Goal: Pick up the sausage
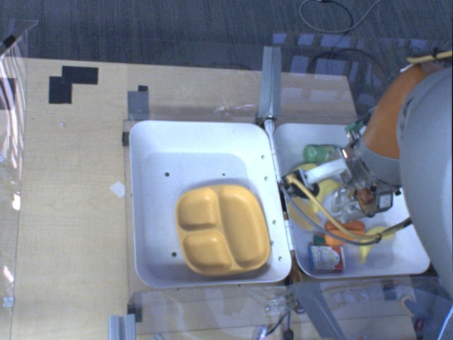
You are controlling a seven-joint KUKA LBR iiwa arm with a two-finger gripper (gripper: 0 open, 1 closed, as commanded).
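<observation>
End effector [348,202] low over cluttered right bin [283,144] (near divider), left bin [141,190] roomy

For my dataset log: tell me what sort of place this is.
Probably a robotics lab bench: two white bins fixed on a wooden bench, a yellow compartment tray in one, toy food under the arm's gripper in the other.

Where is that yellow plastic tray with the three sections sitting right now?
The yellow three-compartment plastic tray lies in the left white bin, toward its near right corner, close to the divider beside the right white bin where the gripper is working.
</observation>
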